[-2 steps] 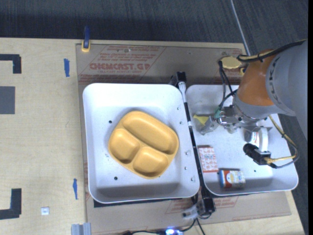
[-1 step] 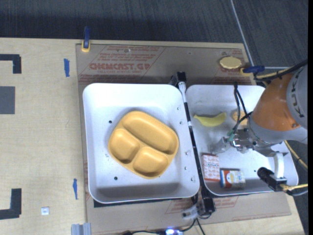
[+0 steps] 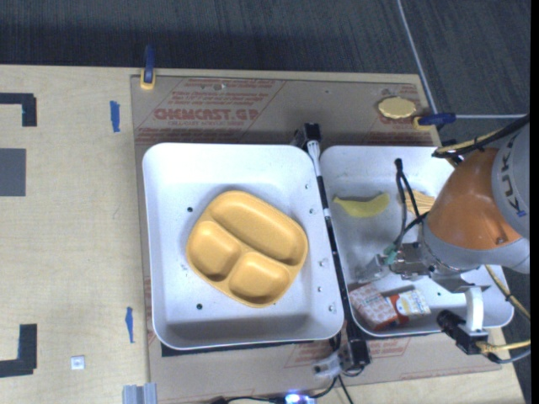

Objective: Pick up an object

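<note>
Two risks stand out in the right bin (image 3: pixel 503 314): the claw (image 3: pixel 396 262), its state impossible to tell, could slip off the flat packet (image 3: pixel 386 304) or snag the cables.

Grey arm with an orange band

The arm (image 3: pixel 484 217) over the right bin (image 3: pixel 362 162) has a broad, rounded orange band above a grey wrist, black lettering on its pale upper casing, thin black cables trailing alongside, and a white bracket nearby.
</note>
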Controlling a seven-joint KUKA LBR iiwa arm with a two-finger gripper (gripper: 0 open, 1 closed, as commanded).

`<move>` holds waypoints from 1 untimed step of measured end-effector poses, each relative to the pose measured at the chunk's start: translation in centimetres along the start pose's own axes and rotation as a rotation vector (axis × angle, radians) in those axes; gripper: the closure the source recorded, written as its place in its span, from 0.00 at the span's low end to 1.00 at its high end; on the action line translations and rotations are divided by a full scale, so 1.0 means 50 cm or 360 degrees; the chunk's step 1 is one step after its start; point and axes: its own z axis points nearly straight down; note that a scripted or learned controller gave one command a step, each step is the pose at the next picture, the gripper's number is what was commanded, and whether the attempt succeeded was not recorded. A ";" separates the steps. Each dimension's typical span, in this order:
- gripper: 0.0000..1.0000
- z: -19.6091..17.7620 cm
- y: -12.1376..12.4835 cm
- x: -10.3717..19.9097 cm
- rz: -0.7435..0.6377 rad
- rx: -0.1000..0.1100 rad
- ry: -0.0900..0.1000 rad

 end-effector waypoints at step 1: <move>0.00 0.000 0.001 0.009 0.0002 -0.0002 -0.0003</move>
